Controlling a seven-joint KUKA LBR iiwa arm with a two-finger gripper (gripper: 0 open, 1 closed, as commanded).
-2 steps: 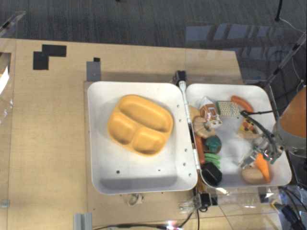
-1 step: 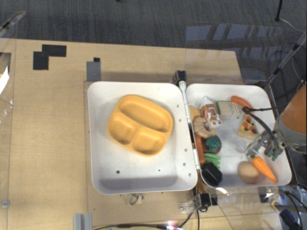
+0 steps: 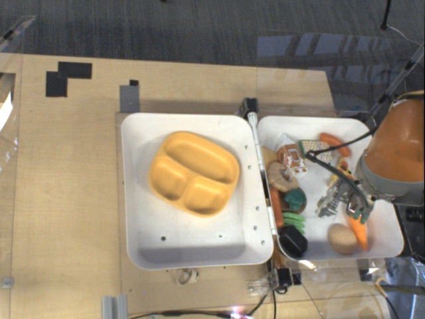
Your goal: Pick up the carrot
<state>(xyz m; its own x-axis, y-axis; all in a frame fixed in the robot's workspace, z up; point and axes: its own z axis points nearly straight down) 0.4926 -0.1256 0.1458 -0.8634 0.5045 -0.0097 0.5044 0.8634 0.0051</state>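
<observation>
The carrot (image 3: pixel 360 232) is a small orange piece lying near the front right corner of the right bin (image 3: pixel 392 244), just right of a beige egg-shaped item (image 3: pixel 342 238). Its upper end disappears under the gripper's metal parts. My gripper (image 3: pixel 344 201) hangs over the right half of that bin, directly above and slightly left of the carrot's top end. The arm's orange band (image 3: pixel 398 145) is behind it at the right. I cannot make out anything held in the gripper.
In the left bin (image 3: pixel 136 244) lies a yellow divided plate (image 3: pixel 194 173). The right bin's left side is crowded: a red and white toy box (image 3: pixel 292 159), a teal ball (image 3: pixel 295 199), green pieces (image 3: pixel 293 219), a black round item (image 3: pixel 292 242), and a red-orange sausage (image 3: pixel 332 141) at the back.
</observation>
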